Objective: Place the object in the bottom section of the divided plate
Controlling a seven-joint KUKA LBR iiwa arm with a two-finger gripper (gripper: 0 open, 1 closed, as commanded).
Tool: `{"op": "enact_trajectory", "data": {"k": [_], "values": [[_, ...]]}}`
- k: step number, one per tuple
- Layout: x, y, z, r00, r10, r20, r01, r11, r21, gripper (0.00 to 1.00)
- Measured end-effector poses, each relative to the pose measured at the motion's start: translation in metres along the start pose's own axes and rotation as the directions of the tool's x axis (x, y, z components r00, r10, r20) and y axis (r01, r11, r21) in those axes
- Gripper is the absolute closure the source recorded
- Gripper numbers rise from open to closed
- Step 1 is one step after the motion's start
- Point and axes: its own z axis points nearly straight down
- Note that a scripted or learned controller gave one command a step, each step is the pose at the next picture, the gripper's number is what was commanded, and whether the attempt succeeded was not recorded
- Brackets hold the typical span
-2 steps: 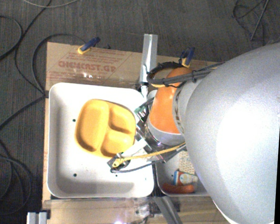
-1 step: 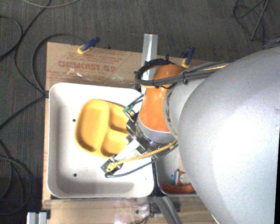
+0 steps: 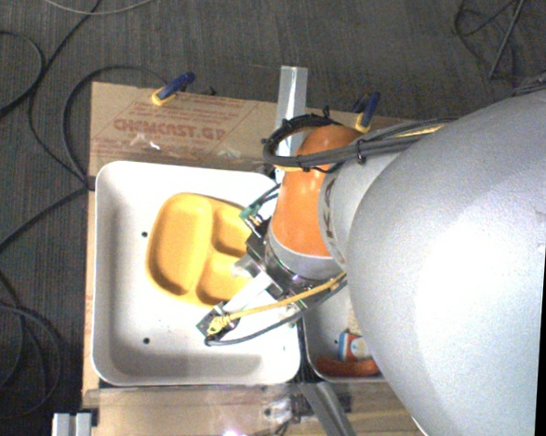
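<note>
Looking down on the counter [image 3: 129, 142], you have the yellow divided plate [image 3: 185, 244] lying flat in the left bin [image 3: 115, 341], towards its far side, its moulded wells facing up to receive something. The plate looks like smooth, glossy plastic with rounded corners and soft ridges between the sections. The bin is matte white and shallow, with curved walls. The arm [image 3: 437, 270] reaches in from the right, orange band [image 3: 301, 214] above the wrist, and holds the end effector [image 3: 254, 269] over the plate's right edge, probably to work at the sections there. The wrist hides it, so you cannot tell whether it is open, closed or carrying anything. The one loose item you can see is a small orange and white object [image 3: 352, 350] in the right bin [image 3: 312, 360], near its near left corner, half hidden under the arm and apart from the plate. Treat the placement as not yet done: what shows of the plate's near section appears bare.
</note>
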Motion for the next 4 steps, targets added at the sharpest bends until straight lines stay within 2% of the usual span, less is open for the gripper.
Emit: {"op": "enact_trajectory", "data": {"k": [4], "values": [[0.0,0.0,0.0,1.0,0.0,0.0,0.0,1.0,0.0,0.0]]}}
